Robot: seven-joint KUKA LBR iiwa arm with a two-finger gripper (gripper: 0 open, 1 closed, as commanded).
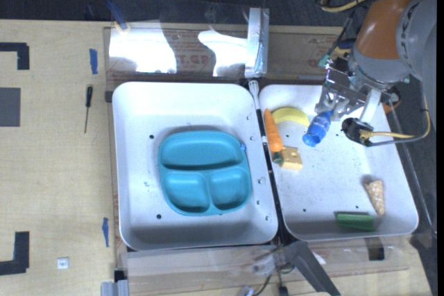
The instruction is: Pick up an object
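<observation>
Single fixed camera above the pale wooden bench [48, 170], looking down at a slant, both shallow white plastic bins [132, 149] in frame, grey orange-banded arm [388, 31] entering from right.

Two shallow white bins, the left bin [132, 149] and the right bin [395, 184], are borne side by side, touching, on a light wooden desk [48, 149].

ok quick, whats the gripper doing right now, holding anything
gripper: shut on the blue bottle, which hangs tilted between its fingers above the right bin.
</observation>
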